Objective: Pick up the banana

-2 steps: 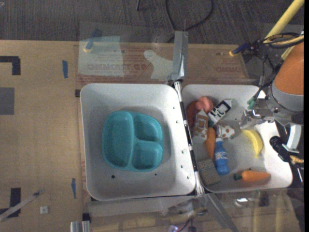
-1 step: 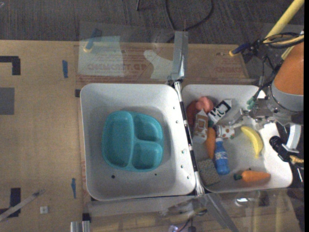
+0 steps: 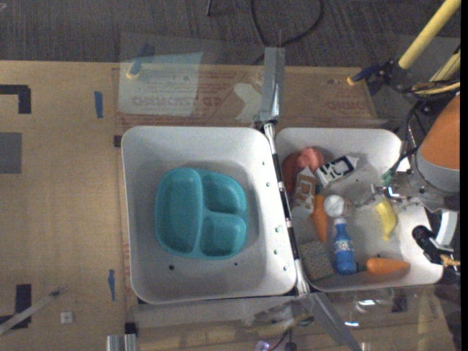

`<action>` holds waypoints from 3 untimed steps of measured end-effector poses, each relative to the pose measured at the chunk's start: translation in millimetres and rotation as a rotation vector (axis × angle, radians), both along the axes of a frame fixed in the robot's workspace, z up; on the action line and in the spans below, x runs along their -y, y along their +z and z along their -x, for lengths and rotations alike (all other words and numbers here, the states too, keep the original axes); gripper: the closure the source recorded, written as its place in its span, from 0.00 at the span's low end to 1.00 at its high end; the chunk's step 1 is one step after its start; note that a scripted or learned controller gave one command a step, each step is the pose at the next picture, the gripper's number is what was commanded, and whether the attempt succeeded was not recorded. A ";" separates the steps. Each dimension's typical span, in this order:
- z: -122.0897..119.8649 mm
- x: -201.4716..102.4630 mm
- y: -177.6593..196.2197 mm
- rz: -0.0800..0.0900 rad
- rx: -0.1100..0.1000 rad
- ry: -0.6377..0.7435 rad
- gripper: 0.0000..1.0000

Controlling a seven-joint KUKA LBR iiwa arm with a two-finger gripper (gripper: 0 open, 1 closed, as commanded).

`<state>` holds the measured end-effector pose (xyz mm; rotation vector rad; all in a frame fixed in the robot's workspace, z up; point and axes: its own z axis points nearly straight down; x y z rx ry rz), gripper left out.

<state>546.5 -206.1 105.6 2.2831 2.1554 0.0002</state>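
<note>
The pincer (image 3: 385, 194) hangs low over the right bin (image 3: 380, 139), just above the banana (image 3: 386, 219), but how far it is open I cannot tell (its metal blurs into the white floor). The banana lies near the bin's right wall, apparently not yet lifted, so grasp and lift remain. The arm (image 3: 444, 148) is cut off at the view's edge.

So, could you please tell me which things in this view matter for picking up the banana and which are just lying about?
Belong to the job:
- banana, in the right bin
- gripper, just above the banana

Just lying about:
- two carrots
- blue bottle
- grey sponge
- small cartons
- teal divided plate, in the left bin
</note>
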 end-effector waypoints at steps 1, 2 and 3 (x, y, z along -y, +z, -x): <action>-0.6 0.4 10.1 0.002 0.002 0.001 1.00; -14.7 -38.7 96.9 0.000 -0.003 -0.110 1.00; -15.7 -39.1 106.8 0.002 -0.001 -0.108 1.00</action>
